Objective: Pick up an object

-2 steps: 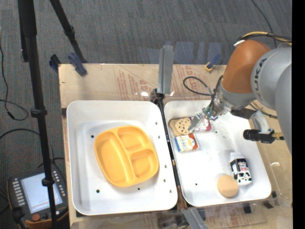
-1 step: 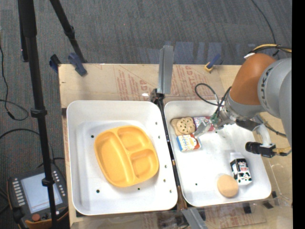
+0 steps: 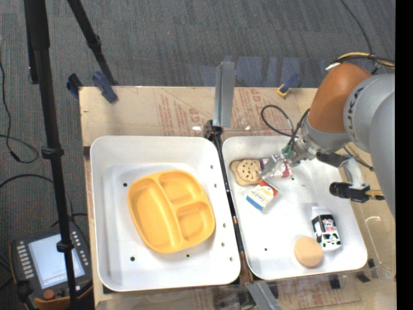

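One cookie (image 3: 246, 170) lies just left of our gripper (image 3: 282, 165) (whether that gripper is clenched, we cannot tell), so we reach left.

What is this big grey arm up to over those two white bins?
The grey robot arm reaches into the right white bin, its gripper low beside a round patterned cookie and a small blue and white carton. A black and white cow-print carton and a tan round bun lie nearer the front. The left white bin holds a yellow divided plate.
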